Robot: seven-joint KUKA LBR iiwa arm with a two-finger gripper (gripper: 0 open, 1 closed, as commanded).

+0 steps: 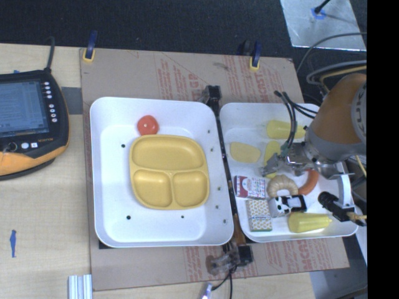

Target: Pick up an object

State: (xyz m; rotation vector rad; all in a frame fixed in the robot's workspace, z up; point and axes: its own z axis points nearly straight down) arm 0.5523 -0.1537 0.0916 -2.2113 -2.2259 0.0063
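My gripper (278,164) hangs low over the right bin (240,114), with the grey wrist and orange band behind it to the right. It is just above a beige croissant-shaped toy (283,183) and to the left of an orange sausage (310,180). A yellow piece (272,149) lies right beside it on the far side. Nothing shows between its tips. Other objects in this bin are a red-and-white carton (249,186), a patterned small box (259,215), a black-and-white toy (288,204), a long yellow piece (309,223) and a flat yellow slice (244,152).
The left bin (109,167) holds a yellow divided plate (169,170) and a red tomato (148,124). A tablet controller (28,120) lies on the bench at the far left. Cables loop over the right bin's far corner, where another yellow piece (278,129) lies.
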